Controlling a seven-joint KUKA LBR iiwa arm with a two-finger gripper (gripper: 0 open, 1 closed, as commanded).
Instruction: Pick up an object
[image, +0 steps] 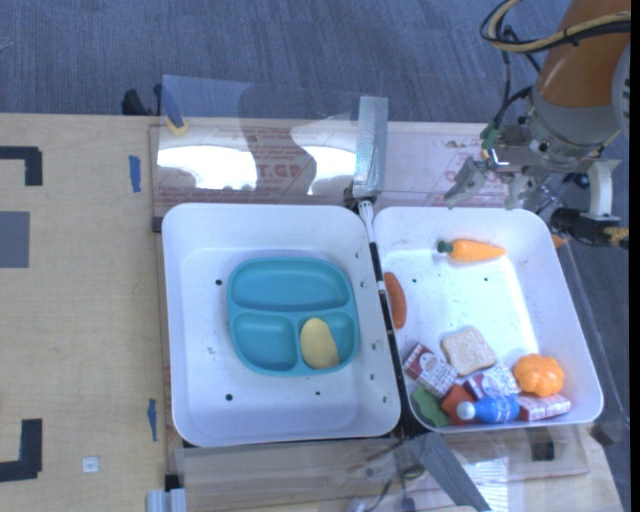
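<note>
My gripper (492, 188) hangs over the back rim of the right bin (575, 310), open, with nothing between its two fingers. Just below it lies a carrot (472, 250) near the bin's back wall. An orange-red sausage (396, 300) rests against the left wall. Crowded into the front of the bin are a slice of bread (468, 350), a small orange pumpkin (540, 374), a blue bottle (497, 409), red-and-white packets (431, 369) and a green item (428, 405).
The left bin (190, 330) holds a teal divided plate (288, 290) with a yellow oval food item (319, 343) in its lower right compartment. A clear upright panel (260, 150) stands behind the bins. A metal divider (369, 150) rises between them.
</note>
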